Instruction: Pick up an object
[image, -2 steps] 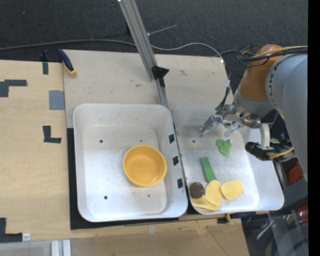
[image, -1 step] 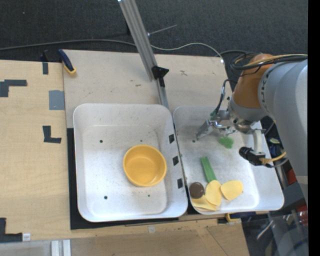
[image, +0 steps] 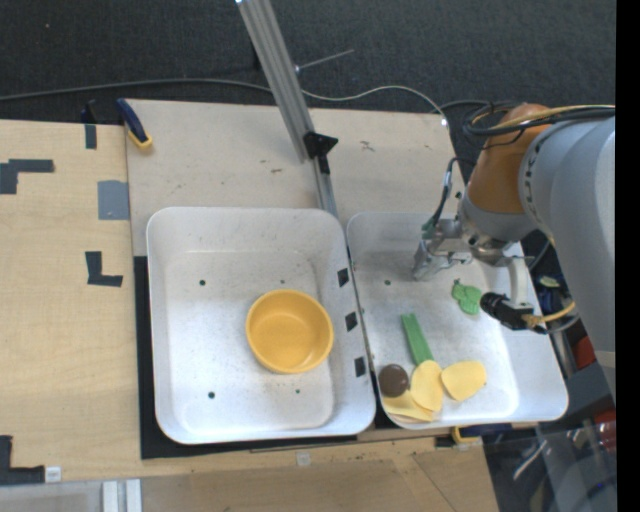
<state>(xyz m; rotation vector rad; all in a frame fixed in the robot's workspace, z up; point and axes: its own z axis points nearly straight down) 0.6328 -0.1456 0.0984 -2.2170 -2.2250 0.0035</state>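
Observation:
My gripper (image: 428, 266) hangs over the back part of the right bin (image: 375, 240), its fingers pointing down toward the bin floor with nothing seen between them. A small light-green piece (image: 466, 297) lies just right of it. Nearer the front lie a green stick (image: 415, 338), a brown round piece (image: 392, 379) and two pale yellow chip-like pieces (image: 447, 383). A yellow bowl (image: 290, 331) sits upright in the middle of the left bin (image: 190, 250).
A slanted metal pole (image: 290, 90) comes down from the top to the gap between the bins. Cables run across the bench behind the bins. A blue and yellow tool (image: 133, 123) lies at the bench's far left corner.

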